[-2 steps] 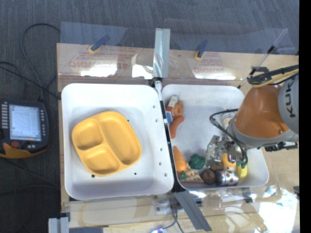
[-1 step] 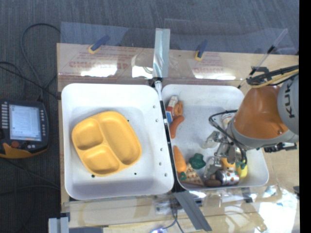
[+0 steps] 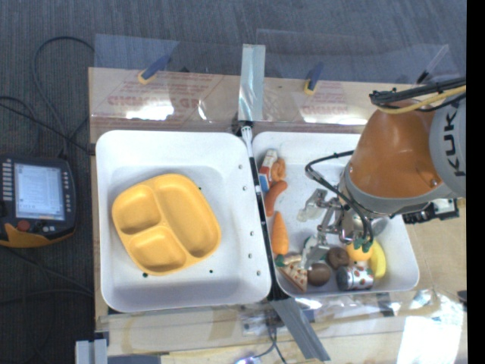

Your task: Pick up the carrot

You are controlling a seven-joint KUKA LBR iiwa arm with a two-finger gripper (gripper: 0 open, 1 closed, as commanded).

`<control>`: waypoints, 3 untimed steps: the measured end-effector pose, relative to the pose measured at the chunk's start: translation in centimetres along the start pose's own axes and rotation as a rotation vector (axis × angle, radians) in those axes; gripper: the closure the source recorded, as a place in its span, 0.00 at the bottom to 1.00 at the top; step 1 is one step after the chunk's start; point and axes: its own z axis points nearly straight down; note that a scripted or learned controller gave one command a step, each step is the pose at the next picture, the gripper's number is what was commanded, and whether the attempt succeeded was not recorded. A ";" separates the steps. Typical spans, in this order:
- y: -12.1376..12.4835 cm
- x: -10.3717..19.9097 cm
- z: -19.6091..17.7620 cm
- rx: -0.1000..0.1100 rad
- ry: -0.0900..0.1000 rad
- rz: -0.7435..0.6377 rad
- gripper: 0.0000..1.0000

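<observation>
The carrot (image 3: 280, 233) is lying in the right bin (image 3: 402, 275), pressed up along its left wall beside the divider, its tip pointing up the picture and its fat end touching a pizza slice toy (image 3: 293, 273) near the bin's lower corner. The claw (image 3: 327, 243) is hanging over the middle of that bin, below the arm's orange band, well to the right of the carrot and closer to a cluster of small toys: a brown round piece (image 3: 339, 255), a dark can-like object (image 3: 353, 278) and a banana (image 3: 377, 262). Whether the claw is open or closed I cannot tell, since the metal linkage and cables are blurring together there; nothing is visibly sitting between its tips. In my judgement the main risk is coming from the carrot's position: hugging the wall, it is leaving little room for a tip on that side, so a descent could be striking the rim or pushing the carrot sideways. A second risk is the crowding, as a sausage-like toy (image 3: 275, 194) is lying just above the carrot and could be caught instead. The yellow divided plate (image 3: 166, 222) in the left bin (image 3: 114, 154) is sitting well apart and posing no trouble.
</observation>
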 end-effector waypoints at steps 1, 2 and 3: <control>4.9 -1.9 0.5 0.004 0.010 0.231 0.00; 5.2 1.1 0.4 0.005 0.011 0.366 0.00; 6.2 -0.9 0.5 0.008 0.010 0.631 0.00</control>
